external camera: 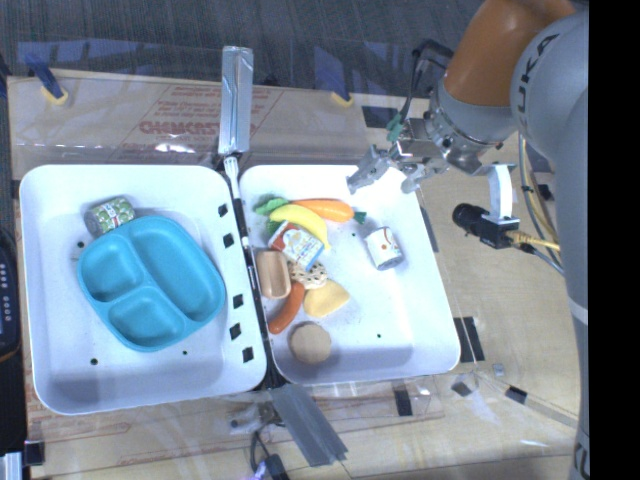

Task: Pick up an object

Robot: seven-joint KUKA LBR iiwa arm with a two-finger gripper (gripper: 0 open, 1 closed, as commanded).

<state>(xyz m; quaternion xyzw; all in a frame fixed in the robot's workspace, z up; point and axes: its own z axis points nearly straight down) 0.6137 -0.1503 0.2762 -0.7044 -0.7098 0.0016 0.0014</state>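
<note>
Banana (303,220), yellow and curved, lies in the right bin; claw (388,177) spread wide.

Arm reaching in from my right, wrist angled down-left.
My hand (388,175) hangs with both fingers (362,176) spread apart, nothing between them.

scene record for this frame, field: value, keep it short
left bin: blue divided plate, small can behind it
right bin: banana, carrot, small white can, brown ball, other play food clustered at its left side
gripper: above the right bin's far edge, fingers open, nothing between them
</note>
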